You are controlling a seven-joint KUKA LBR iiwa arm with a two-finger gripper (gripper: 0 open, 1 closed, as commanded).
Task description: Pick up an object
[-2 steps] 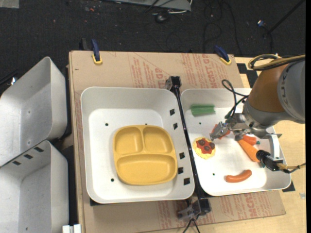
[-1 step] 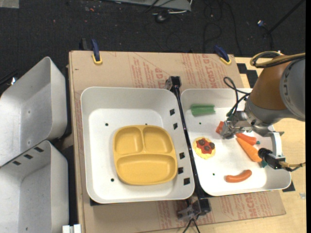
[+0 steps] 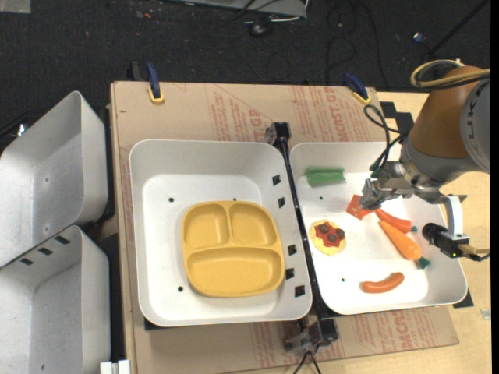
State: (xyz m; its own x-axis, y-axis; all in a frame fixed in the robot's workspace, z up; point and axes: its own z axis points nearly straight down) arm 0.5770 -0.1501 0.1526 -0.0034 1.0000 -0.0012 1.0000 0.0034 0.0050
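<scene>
The gripper [image 3: 373, 197] is down low in the right bin [image 3: 343, 156], its dark fingertips bunched over a small red piece [image 3: 356, 206], and from this angle there is no telling how the fingertips stand or whether they touch that piece. Just right of the tips lies a short orange-red carrot [image 3: 395, 222], and below that a bigger orange carrot [image 3: 403, 242] with a green stub end, slanting toward the bin's right wall. That is a crowded corner: the two carrots sit nearly touching each other, tight under the wrist.

Left of the gripper there is more room. A green block [image 3: 324, 176] lies near the bin's far wall, apart from everything else. A small toy pizza [image 3: 329, 237], yellow with dark and red toppings, sits close to the divider between the bins. A red sausage [image 3: 382, 284] curves along near the front edge, with bare white floor around it.

The grey arm [image 3: 448, 127] with its orange band comes in over the right rim. Across the divider, the left bin [image 3: 156, 209] carries a yellow divided tray [image 3: 232, 248], lying flat in its middle with open floor on all sides.
</scene>
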